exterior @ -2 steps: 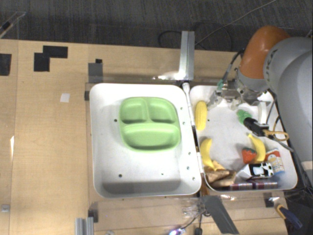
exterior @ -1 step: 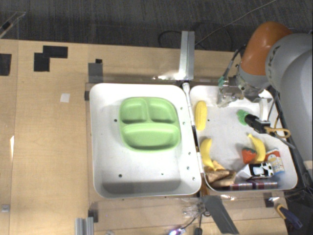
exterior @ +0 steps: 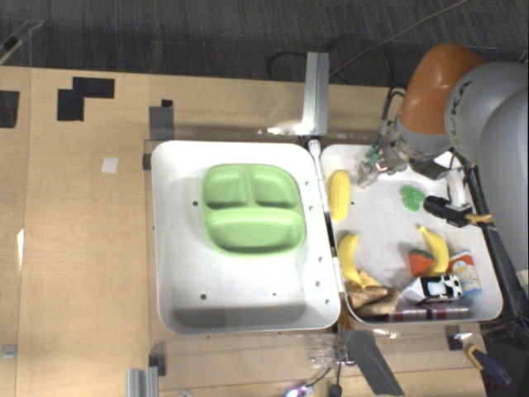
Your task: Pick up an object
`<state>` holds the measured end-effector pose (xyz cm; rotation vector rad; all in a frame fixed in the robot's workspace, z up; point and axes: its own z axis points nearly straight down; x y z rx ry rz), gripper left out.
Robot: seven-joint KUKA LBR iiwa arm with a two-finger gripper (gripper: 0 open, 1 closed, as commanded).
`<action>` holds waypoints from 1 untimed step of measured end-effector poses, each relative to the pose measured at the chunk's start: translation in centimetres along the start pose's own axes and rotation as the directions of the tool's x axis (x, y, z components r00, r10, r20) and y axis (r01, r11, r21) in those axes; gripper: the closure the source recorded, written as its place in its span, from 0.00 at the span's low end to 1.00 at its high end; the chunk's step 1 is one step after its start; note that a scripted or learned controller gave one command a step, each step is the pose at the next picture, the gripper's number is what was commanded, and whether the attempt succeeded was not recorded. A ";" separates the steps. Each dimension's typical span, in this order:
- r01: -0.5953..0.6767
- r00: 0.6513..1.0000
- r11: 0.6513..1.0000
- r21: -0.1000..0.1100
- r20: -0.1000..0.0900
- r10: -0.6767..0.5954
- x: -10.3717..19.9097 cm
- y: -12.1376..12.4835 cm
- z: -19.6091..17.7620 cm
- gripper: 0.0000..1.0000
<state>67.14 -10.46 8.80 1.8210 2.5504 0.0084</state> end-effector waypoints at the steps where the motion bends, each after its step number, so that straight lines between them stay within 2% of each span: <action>1: 0.002 1.000 1.000 -0.009 0.003 -0.002 0.0 0.3 -1.4 1.00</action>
